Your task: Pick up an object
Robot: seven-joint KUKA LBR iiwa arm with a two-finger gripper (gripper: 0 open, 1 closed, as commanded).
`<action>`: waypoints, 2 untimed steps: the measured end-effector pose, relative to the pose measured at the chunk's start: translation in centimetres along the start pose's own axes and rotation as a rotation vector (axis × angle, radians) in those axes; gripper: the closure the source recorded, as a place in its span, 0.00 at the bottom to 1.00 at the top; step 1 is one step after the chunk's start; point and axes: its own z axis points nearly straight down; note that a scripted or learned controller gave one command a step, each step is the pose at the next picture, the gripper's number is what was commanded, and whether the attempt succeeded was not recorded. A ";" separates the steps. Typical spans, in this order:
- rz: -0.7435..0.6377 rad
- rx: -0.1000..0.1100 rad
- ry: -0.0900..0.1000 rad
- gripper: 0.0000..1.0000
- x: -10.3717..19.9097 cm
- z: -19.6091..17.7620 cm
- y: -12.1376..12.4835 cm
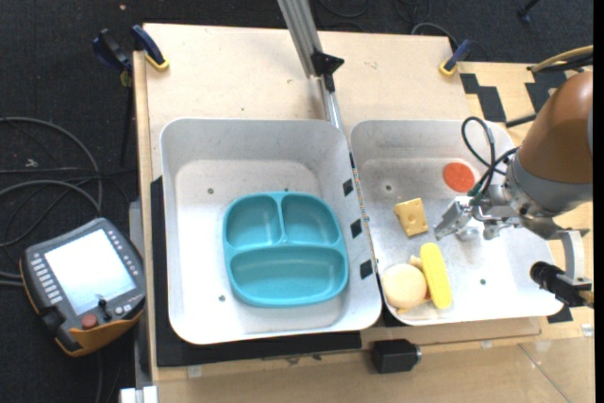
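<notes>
Camera view: tool (454,220) beside cheese wedge (411,216).

One fixed overhead view, slanted down on both bins (189,146); arm (566,146) from right

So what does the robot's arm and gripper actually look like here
The arm is a rounded orange-brown and grey body with black cables looping along its left side. The gripper is bare silvery metal, small and angular.
</notes>
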 end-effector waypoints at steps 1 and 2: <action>-0.001 -0.006 -0.002 1.00 -0.1 -1.3 0.1; -0.004 -0.011 -0.003 1.00 0.9 -6.8 0.1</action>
